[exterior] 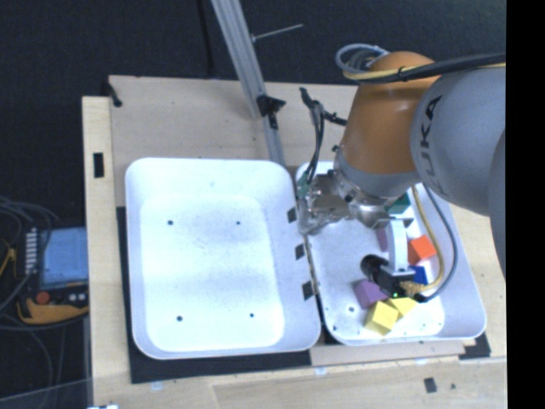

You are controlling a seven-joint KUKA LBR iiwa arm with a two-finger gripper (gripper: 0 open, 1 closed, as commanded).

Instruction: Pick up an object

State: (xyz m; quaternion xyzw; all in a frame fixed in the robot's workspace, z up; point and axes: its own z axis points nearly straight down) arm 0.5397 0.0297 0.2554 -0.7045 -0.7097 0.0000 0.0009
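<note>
The arm (pixel 464 135), grey with an orange band (pixel 383 126), reaches over the bin (pixel 341 267) that holds the yellow block (pixel 383 316), and covers most of that bin's far half. The yellow block lies on the bin floor near the front wall. A purple block (pixel 368 293) sits just beside the yellow block, on the side toward the second bin (pixel 213 254), and the two look to be touching or nearly so. An orange block (pixel 421 250) lies farther back from the yellow block, toward the far wall and a little to the outer side. A blue piece (pixel 419 274) rests between the orange block and the yellow block. A small green piece (pixel 398 203) peeks out under the wrist, well back from the yellow block.

The tool (pixel 317 204) hangs well apart from the yellow block, at the bin's far inner corner, close over the wall shared by the two bins. I cannot tell from here whether it is spread or pressed together, and I see nothing pinched in it. All the blocks lie loose on the bin floor. Both bins sit side by side on the pale counter (pixel 170 118).
</note>
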